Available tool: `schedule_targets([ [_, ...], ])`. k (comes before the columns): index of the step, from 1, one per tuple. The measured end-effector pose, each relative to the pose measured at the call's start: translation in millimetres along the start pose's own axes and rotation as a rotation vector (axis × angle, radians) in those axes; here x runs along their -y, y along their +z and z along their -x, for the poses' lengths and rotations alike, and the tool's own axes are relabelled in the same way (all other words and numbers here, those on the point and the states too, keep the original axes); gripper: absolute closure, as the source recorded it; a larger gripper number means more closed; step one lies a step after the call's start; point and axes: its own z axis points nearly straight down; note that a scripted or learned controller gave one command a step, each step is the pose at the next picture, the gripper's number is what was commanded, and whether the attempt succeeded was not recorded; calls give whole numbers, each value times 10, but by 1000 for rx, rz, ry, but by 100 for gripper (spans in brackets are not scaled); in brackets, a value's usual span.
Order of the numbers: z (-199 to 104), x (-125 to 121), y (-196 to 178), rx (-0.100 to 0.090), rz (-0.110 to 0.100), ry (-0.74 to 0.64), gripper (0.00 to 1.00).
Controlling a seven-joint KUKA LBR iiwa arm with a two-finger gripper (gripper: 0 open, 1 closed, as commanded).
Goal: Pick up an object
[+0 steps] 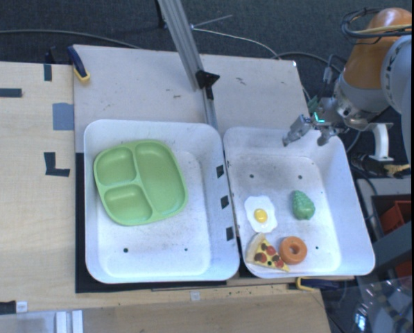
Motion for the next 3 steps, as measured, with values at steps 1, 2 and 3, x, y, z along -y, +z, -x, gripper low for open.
schedule_targets([
  [1,73,-25,489,0,-4,1,0],
  [2,61,-8,1035,-1,-6,0,0],
  [3,58,-29,892,1,0,-2,100],
])
